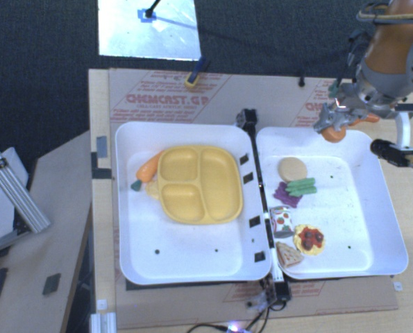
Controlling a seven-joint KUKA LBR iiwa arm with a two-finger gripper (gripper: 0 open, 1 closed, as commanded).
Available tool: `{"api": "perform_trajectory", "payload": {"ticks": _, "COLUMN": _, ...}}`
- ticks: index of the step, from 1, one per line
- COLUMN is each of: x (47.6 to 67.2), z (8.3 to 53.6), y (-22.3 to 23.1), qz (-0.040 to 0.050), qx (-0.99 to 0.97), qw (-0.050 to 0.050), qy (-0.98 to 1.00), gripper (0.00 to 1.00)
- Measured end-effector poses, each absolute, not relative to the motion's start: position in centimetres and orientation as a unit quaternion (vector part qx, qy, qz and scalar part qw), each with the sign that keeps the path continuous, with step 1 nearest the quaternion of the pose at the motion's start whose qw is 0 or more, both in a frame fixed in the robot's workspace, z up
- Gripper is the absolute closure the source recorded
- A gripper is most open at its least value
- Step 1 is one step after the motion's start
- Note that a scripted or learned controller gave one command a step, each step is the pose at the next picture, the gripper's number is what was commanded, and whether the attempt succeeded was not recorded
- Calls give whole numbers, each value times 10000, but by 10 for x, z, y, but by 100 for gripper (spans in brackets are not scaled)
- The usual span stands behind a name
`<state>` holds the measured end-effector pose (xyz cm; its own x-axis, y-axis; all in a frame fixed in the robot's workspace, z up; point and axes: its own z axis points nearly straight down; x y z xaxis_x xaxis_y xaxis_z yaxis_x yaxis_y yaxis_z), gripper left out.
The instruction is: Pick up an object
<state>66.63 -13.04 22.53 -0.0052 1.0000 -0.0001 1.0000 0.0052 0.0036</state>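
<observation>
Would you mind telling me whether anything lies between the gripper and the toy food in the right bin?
Nothing visible does. The gripper hangs over the right bin's far rim, and the tan disc and green piece lie uncovered on the open floor.

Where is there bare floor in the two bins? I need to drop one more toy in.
Right bin: its right half is bare, east of the green beans and pizza. Left bin: bare strip along the front, below the yellow tray. Crowded: the right bin's left side, by the divider.
</observation>
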Motion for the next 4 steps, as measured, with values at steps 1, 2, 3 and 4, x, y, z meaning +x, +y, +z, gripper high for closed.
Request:
{"api": "perform_trajectory", "payload": {"ticks": 1, "x": 650, "z": 236, "y": -80, "qz": 16, "qx": 7039, "qw": 3, "qy": 7103, "gripper": 100}}
{"api": "perform_trajectory", "payload": {"ticks": 2, "x": 630, "z": 234, "y": -36, "qz": 9, "qx": 7041, "qw": -4, "qy": 7101, "gripper": 100}}
{"api": "perform_trajectory", "payload": {"ticks": 3, "x": 630, "z": 214, "y": -42, "qz": -3, "qx": 7068, "qw": 0, "qy": 7074, "gripper": 100}}
{"api": "perform_trajectory", "payload": {"ticks": 4, "x": 633, "z": 215, "y": -37, "qz": 9, "qx": 7055, "qw": 6, "qy": 7087, "gripper": 100}}
